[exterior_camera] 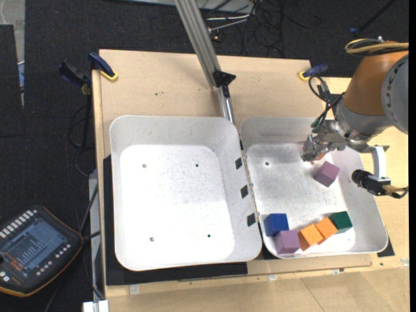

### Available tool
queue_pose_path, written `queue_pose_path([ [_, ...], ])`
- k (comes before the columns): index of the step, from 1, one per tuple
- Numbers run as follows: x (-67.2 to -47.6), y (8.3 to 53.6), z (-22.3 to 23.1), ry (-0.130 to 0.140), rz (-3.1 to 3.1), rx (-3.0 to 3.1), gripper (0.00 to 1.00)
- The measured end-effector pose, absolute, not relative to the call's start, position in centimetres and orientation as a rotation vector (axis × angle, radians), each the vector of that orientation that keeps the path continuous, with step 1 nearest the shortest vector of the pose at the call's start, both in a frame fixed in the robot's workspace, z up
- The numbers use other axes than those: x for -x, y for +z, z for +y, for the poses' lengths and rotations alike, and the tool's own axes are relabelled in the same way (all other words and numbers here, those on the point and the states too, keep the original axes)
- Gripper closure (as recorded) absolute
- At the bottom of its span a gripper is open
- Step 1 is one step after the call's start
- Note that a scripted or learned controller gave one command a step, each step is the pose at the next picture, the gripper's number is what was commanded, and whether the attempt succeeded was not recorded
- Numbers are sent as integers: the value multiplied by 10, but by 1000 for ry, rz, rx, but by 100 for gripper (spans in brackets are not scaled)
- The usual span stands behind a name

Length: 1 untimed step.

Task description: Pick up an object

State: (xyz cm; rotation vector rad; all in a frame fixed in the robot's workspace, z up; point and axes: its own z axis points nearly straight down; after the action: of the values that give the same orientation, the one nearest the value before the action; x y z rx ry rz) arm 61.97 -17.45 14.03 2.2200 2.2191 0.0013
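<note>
The right bin [263, 135] holds several small blocks. A purple block [326, 173] lies alone near its middle right. Along the front edge sit a blue block [275, 223], a second purple block [288, 240], an orange block [311, 233] and a green block [340, 221]. My gripper [314, 149] hangs over the right bin, just up and left of the lone purple block, with nothing visibly between its fingers. The grey arm with its orange band [372, 83] comes in from the upper right.
The left bin [123, 135] lies beside the right one on the wooden bench [162, 83]. A metal pole [198, 34] slants down to the bins' shared back edge. Blue clamps [97, 62] grip the bench's back corners. A teach pendant [32, 249] rests at the lower left.
</note>
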Motion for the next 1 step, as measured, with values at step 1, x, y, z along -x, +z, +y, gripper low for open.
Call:
queue_pose_path([
  [1, -614, 199, -180, 5, 2215, -2219, 100],
])
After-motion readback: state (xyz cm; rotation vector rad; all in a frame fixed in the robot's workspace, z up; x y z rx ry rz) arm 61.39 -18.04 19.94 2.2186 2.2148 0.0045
